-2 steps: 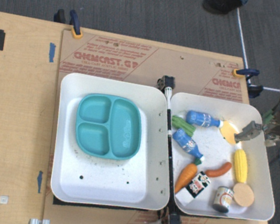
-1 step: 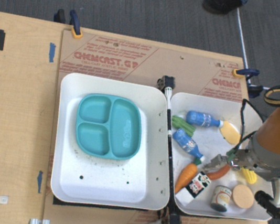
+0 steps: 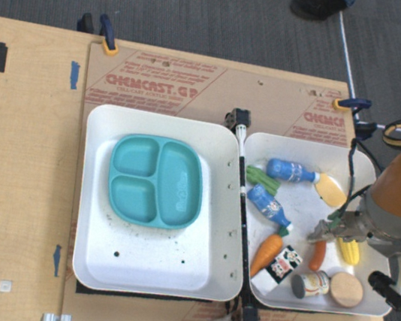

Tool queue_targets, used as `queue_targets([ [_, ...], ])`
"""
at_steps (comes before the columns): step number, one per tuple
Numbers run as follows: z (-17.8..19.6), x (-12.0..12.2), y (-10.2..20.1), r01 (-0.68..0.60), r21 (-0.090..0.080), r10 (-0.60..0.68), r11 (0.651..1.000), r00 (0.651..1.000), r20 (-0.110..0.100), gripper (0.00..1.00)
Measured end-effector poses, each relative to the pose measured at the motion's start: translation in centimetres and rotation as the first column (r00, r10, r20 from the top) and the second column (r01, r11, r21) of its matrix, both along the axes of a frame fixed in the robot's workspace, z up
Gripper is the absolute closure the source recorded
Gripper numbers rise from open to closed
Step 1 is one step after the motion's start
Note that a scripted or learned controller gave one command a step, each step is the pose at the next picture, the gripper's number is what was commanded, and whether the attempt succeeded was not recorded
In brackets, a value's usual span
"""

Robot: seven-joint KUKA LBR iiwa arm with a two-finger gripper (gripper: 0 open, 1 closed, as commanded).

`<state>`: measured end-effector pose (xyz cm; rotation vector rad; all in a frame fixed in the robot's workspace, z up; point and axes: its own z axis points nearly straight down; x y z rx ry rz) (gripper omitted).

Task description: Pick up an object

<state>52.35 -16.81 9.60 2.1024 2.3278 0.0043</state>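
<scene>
— Orange-red, that little sausage-shaped toy (image 3: 319, 255) in the right bin (image 3: 285, 300); is it what I'm going for?

— I judge so. My gripper (image 3: 332, 230) hangs just above its upper end, and the toy lies directly below the fingertips, toward the bin's near wall.

— Its long axis?

— Roughly upright in the view, running from the gripper toward the round tan piece (image 3: 347, 289). Yellow corn (image 3: 350, 252) sits just beside it on the right.

— Claw state?

— I cannot tell from here.

A teal plate (image 3: 156, 182), orange carrot (image 3: 267, 252), two blue bottles (image 3: 291, 171), white bins (image 3: 95, 199).
</scene>
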Motion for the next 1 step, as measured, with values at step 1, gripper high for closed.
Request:
queue_targets([
  [1, 8.76, 0.26, 2.71, 0.129, 0.001, -0.129, 0.992, 0.992, -0.004, 1.00],
])
